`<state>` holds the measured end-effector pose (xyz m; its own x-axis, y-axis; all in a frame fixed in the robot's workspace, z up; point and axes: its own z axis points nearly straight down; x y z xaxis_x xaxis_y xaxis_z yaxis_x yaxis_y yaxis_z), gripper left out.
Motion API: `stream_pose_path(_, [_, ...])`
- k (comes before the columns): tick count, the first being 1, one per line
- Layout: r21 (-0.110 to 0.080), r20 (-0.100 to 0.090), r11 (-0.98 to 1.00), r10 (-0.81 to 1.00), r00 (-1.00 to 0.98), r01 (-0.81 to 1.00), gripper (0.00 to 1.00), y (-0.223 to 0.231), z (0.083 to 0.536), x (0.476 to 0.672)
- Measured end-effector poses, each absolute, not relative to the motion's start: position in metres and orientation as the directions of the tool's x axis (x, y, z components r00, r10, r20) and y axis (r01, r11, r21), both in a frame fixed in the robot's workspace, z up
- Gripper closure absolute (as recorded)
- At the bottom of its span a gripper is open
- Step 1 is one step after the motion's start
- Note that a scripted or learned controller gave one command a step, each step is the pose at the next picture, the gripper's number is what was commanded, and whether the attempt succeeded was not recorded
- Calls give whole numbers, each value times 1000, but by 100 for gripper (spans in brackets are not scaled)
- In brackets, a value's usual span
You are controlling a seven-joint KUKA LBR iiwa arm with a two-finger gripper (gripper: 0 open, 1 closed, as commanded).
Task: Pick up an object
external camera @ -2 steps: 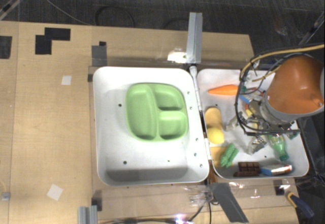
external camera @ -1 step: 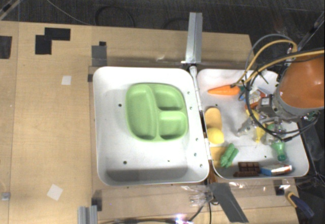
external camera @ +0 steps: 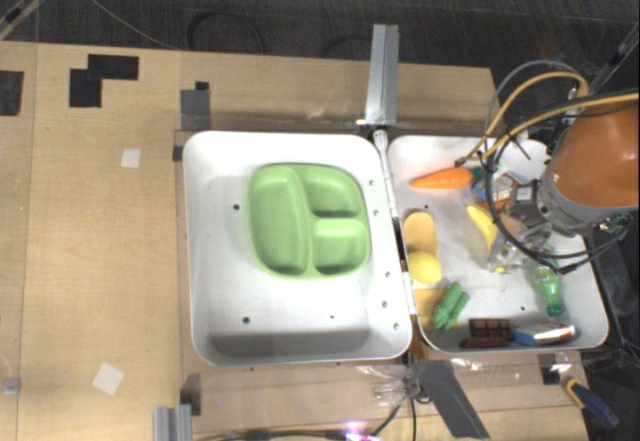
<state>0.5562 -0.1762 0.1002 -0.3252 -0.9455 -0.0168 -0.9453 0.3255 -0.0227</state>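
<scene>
gripper [external camera: 510, 247] low in right bin [external camera: 598, 329], near banana [external camera: 481, 225] | open or closed: cannot tell | risk: possibly nudging banana aside, closing empty

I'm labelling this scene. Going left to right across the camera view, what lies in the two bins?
Green divided tray → yellow lemon → green pea pod → banana → green bottle. The carrot, chocolate bar and toothbrush overlap these in the order, so they are left out.
</scene>
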Motion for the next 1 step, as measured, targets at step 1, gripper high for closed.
stream_pose_path(1, [-9,-6,313,-950,-313,-950,100,-123,195,580])
